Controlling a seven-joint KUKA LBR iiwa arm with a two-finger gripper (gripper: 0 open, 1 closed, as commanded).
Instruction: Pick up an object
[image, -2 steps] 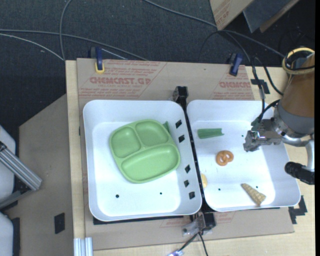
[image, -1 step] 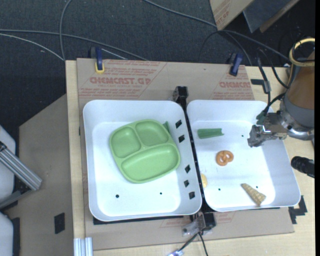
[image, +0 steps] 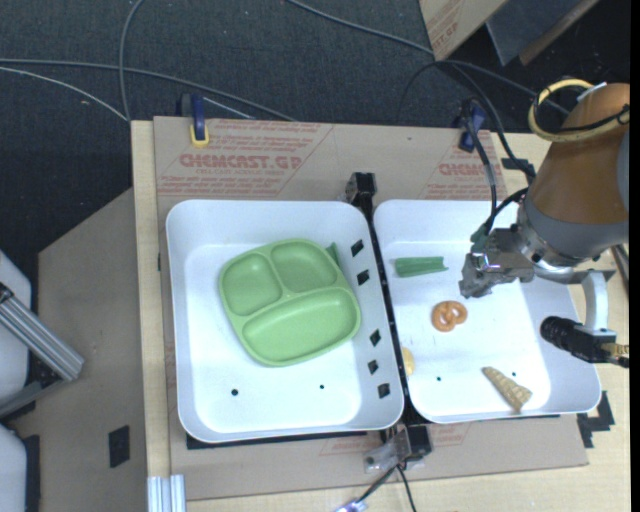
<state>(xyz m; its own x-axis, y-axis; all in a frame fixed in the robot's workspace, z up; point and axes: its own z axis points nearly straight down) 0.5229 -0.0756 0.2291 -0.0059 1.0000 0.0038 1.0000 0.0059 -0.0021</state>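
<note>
In the right bin (image: 560, 400) lie three small things: a green strip (image: 419, 266) near the back left, an orange pretzel-shaped piece (image: 449, 316) in the middle, and a tan cone (image: 506, 387) near the front. My gripper (image: 482, 277) hangs over the right bin's back half, just right of the green strip and above the orange piece. Nothing shows between its fingers. The arm's grey body and orange band cover the bin's back right corner.
The left bin (image: 200, 370) holds a green divided plate (image: 289, 300). A black divider with clips (image: 372, 300) runs between the bins. Cables cross the dark floor behind the bench. A black part (image: 575, 338) sticks out at the right bin's right edge.
</note>
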